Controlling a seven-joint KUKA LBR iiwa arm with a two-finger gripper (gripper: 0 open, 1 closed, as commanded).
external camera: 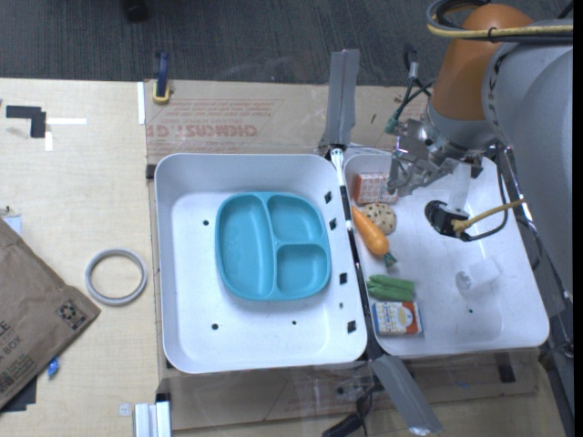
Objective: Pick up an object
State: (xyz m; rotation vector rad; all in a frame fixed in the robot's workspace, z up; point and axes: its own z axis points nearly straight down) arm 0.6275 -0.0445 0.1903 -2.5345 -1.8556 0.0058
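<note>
My gripper [403, 178] hangs over the far left part of the right bin [492, 308]. It is just to the right of a small red-orange box [368, 188] and above a speckled cookie [381, 217]. An orange carrot [370, 231] lies slanted beside the cookie, against the bin's left wall. Nearer the front lie green bean pods [392, 287] and a small white and orange carton [398, 318]. I see nothing held in the gripper.
The left bin [182, 335] holds a blue divided plate [272, 245]. A roll of tape [116, 275] and a brown cardboard box [32, 321] lie on the bench to the left. A small clear object [465, 281] sits in the right bin.
</note>
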